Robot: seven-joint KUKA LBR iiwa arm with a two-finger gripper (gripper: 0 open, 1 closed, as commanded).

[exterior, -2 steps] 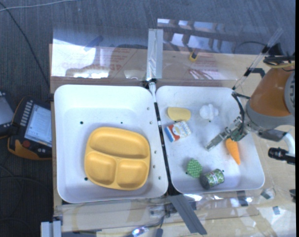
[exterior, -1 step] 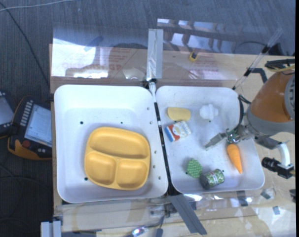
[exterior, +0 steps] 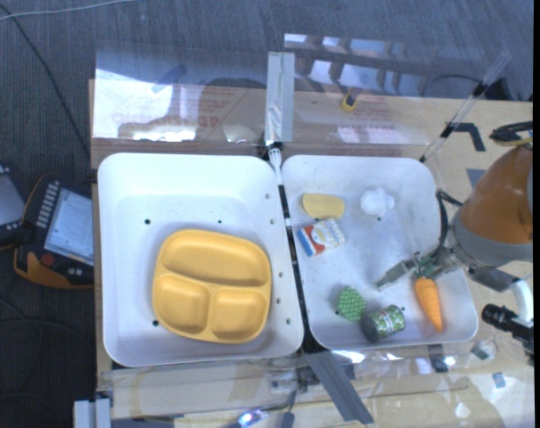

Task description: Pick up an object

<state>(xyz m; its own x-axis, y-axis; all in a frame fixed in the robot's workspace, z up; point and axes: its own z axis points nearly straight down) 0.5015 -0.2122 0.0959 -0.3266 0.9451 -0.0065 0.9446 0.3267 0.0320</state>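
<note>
The right bin holds several objects. A pale yellow piece and a white fluffy ball lie near its back. A small red, white and blue carton sits by the divider. At the front are a green knobbly piece, a small can on its side and an orange carrot. My gripper hangs low in this bin, right at the carrot's upper end, with the arm coming in from the right. Nothing is visibly lifted.
The left bin carries a yellow divided plate. A clear panel stands along the back of both bins. A handheld pendant lies on the floor at the left. Cables and fittings sit on the bench at the right.
</note>
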